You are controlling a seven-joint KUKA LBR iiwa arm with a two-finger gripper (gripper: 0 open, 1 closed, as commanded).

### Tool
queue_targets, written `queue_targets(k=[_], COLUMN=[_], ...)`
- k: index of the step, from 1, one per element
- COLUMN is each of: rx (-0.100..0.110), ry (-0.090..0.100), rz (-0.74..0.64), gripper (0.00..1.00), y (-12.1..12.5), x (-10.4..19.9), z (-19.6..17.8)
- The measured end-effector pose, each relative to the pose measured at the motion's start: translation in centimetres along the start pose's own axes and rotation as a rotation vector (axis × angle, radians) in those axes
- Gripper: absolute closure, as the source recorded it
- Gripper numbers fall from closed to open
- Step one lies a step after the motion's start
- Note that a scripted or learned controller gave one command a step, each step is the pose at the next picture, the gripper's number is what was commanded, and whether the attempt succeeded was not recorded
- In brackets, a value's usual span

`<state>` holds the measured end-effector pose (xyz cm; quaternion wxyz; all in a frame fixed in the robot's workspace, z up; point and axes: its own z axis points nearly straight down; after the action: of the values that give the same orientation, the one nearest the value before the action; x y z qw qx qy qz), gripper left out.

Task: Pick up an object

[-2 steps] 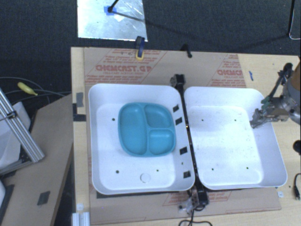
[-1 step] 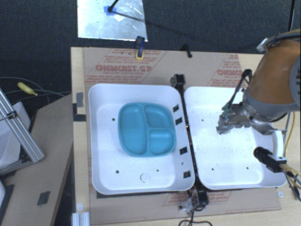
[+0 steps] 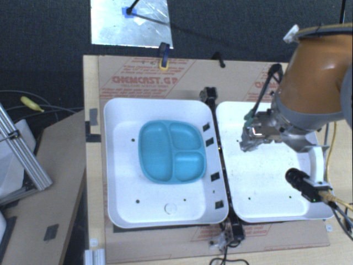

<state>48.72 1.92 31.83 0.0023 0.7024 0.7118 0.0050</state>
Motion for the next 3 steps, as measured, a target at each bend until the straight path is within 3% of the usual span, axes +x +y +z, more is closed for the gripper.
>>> queue_targets(k=[1, 2, 3], rx=[0.007, 0.008, 0.007], ry=[-0.001, -0.004, -0.003], rz=[0.002, 0.014, 0.009], gripper=[1.0, 1.0, 1.0], y=[0.1, 0.1, 0.1], x=[6.1, 3.2, 4.0], z=[-2.0, -2.1, -4.1])
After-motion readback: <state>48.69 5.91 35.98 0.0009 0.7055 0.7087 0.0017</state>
